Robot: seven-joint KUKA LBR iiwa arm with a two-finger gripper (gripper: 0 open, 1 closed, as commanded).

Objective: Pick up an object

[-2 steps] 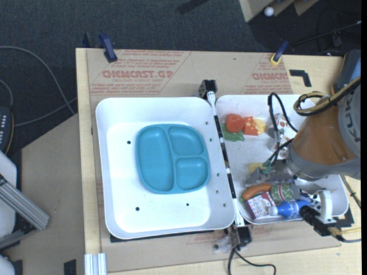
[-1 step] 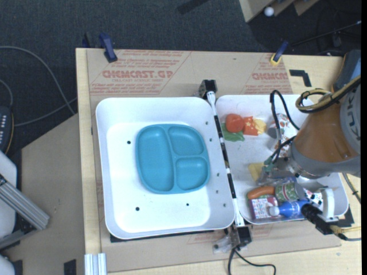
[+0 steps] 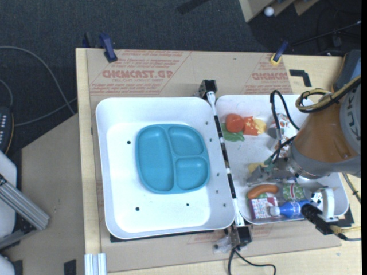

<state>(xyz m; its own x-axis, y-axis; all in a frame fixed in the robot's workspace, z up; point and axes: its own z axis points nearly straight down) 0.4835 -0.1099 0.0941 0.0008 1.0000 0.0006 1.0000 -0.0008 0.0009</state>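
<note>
Two white bins are seen side by side. A blue divided tray (image 3: 172, 157) is centred in the left bin (image 3: 109, 153). Right of the tray, in the right bin (image 3: 241, 105), small objects are scattered: a red-and-green toy (image 3: 238, 125), a sausage-shaped piece (image 3: 262, 189), a carton (image 3: 264, 206). The gripper (image 3: 274, 166) is lowered among them; its finger spread cannot be told.

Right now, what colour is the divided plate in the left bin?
Light blue plate, clear in the camera view.
</note>
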